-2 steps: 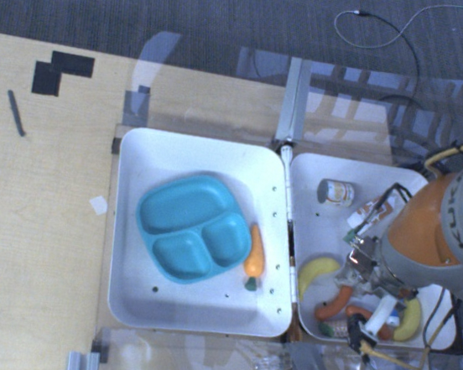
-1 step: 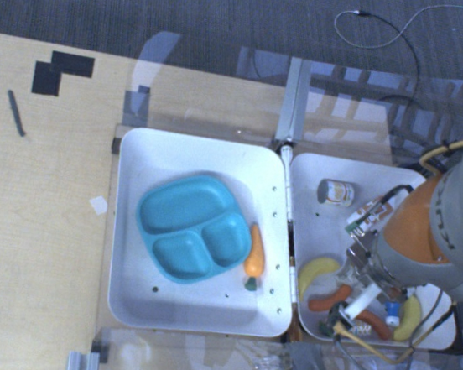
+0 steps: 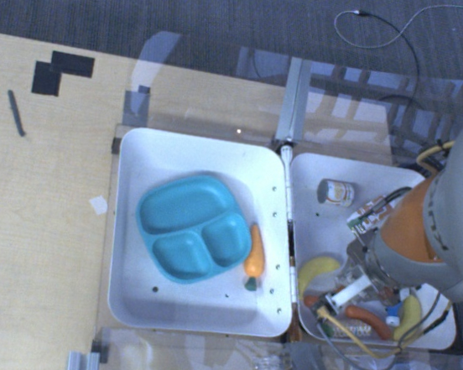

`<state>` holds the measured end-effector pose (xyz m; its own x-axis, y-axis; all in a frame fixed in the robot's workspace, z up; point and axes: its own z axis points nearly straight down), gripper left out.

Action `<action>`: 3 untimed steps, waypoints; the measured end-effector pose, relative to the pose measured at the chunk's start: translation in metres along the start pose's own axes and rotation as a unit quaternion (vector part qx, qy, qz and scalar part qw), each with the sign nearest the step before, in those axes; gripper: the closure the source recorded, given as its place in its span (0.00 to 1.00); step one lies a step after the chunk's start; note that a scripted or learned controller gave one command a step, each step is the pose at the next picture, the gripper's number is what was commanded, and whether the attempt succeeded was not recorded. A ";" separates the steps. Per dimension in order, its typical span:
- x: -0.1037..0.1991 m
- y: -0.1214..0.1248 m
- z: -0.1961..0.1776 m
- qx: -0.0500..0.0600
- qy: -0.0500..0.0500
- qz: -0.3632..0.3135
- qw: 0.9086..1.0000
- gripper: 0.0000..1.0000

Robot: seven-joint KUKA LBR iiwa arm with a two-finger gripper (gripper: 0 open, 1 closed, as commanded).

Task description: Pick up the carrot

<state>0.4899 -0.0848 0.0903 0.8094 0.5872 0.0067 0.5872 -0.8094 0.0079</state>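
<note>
The carrot (image 3: 255, 253) is orange with a small green end, lying lengthwise in the left bin (image 3: 128, 293) against the right side of the blue divided plate (image 3: 194, 227). The arm reaches over the right bin (image 3: 309, 177), with its orange band above the wrist at the bin's middle right. The gripper (image 3: 352, 285) points down over the lower middle of that bin, above a yellow-green fruit (image 3: 319, 272) and a red sausage-like piece (image 3: 366, 317). It stands well to the right of the carrot, across the wall between the bins.
A small can (image 3: 337, 192) lies at the top of the right bin. A yellow banana-like piece (image 3: 409, 318) sits at its lower right. A metal divider post (image 3: 290, 103) stands behind the bins. Black marks lie on the wooden bench at the far left.
</note>
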 end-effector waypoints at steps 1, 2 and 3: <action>-0.013 0.027 0.001 0.002 0.002 -0.259 0.966 1.00; -0.014 0.024 0.001 -0.002 0.003 -0.110 0.994 1.00; -0.001 0.004 0.001 -0.003 0.001 0.009 1.000 1.00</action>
<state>0.4912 -0.0885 0.0893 0.8195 0.5730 0.0094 0.5728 -0.8196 0.0147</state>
